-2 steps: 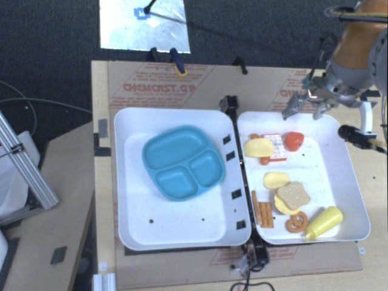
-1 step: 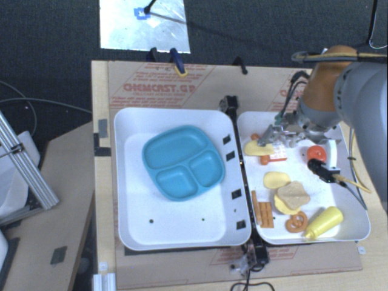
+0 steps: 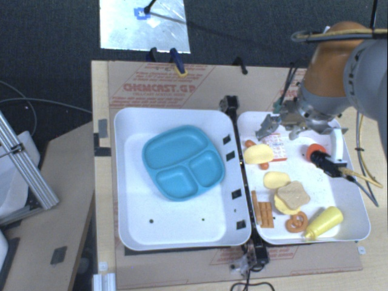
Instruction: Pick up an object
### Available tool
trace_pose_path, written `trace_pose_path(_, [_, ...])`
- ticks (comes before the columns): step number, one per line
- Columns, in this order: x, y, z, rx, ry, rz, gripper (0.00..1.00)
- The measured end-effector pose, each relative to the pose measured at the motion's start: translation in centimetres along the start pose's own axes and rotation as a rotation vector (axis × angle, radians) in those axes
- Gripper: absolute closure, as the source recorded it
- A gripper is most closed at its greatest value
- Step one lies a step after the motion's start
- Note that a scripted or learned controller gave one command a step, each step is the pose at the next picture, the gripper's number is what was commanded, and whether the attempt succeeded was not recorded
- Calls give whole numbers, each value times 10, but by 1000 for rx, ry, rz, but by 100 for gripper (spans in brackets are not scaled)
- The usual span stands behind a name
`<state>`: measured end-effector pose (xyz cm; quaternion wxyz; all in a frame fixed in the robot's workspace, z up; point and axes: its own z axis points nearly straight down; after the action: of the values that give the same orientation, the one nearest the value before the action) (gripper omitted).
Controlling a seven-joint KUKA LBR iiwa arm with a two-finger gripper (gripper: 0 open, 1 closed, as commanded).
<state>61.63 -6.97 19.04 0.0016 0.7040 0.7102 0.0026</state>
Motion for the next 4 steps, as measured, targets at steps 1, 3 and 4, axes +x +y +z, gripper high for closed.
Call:
trace_pose_path(1, [18, -14, 6, 7, -1, 2, 0])
trace_pose_path(3, [60, -78, 7, 11, 1, 2, 100])
trace_pose_path(4, [144, -129, -58, 2, 3, -4, 100])
